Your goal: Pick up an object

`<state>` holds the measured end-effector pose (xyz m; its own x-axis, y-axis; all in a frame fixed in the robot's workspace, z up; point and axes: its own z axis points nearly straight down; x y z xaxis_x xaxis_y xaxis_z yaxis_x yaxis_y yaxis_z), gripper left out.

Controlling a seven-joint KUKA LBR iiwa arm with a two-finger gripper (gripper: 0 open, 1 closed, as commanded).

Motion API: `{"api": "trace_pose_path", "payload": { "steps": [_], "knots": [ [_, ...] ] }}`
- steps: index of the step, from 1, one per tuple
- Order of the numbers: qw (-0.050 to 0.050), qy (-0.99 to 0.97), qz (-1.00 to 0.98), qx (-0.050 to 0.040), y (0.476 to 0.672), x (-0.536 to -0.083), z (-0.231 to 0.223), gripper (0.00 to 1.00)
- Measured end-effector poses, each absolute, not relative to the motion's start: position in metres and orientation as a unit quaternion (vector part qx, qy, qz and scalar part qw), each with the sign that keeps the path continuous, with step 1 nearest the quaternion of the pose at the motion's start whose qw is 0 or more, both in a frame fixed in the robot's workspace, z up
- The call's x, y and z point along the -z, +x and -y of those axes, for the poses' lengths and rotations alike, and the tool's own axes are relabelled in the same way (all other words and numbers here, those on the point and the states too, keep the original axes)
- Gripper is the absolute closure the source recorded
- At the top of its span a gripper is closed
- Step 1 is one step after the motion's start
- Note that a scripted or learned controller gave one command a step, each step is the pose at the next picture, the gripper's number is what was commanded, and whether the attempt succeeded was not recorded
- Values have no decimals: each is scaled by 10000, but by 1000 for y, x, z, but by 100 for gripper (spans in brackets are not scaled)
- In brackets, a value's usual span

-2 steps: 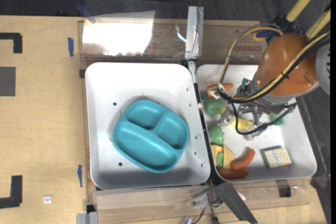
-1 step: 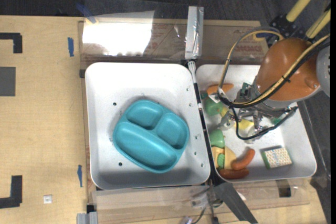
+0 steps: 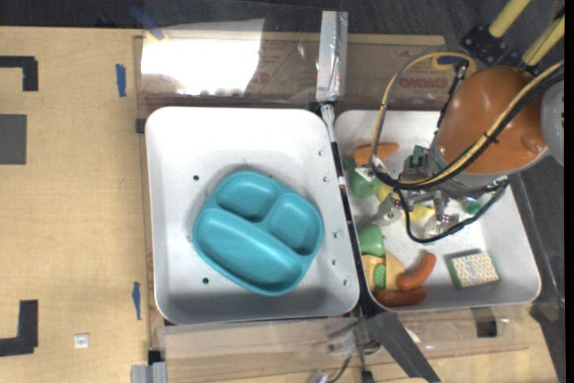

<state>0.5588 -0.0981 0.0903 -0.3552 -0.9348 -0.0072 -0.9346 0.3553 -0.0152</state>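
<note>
The arm (image 3: pixel 491 117) reaches in from the right and hangs over the right bin (image 3: pixel 516 233), its orange band above the bin's far half and its cables looping down toward the bin floor. The gripper (image 3: pixel 414 197) sits low in the middle of that bin, among the small items piled along the bin's left wall; the wrist and cables cover it, and I cannot tell how the jaws stand or whether anything lies between them. Just beside the gripper, toward the bin's left wall, lie a green toy piece (image 3: pixel 361 184) and, farther back near the far-left corner, an orange piece (image 3: pixel 375 153). A yellow piece (image 3: pixel 420 213) lies right under the wrist, partly hidden by the cables. Toward the near edge of the right bin lie another green piece (image 3: pixel 371 239), a yellow-orange block (image 3: pixel 377 270) in the near-left corner, and a red sausage-shaped toy (image 3: pixel 415 273) curving along the near wall. A small patterned block (image 3: pixel 472 268) rests flat near the near-right corner, apart from the rest. The left bin (image 3: pixel 170 148) holds a teal divided plate (image 3: pixel 258 231), lying tilted across its middle toward the near edge, with its three compartments facing up.
</note>
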Motion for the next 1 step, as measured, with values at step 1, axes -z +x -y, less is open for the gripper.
{"api": "trace_pose_path", "payload": {
  "steps": [1],
  "knots": [
    [129,-5674,-8234,46,562,-103,94,100]
  ]
}}
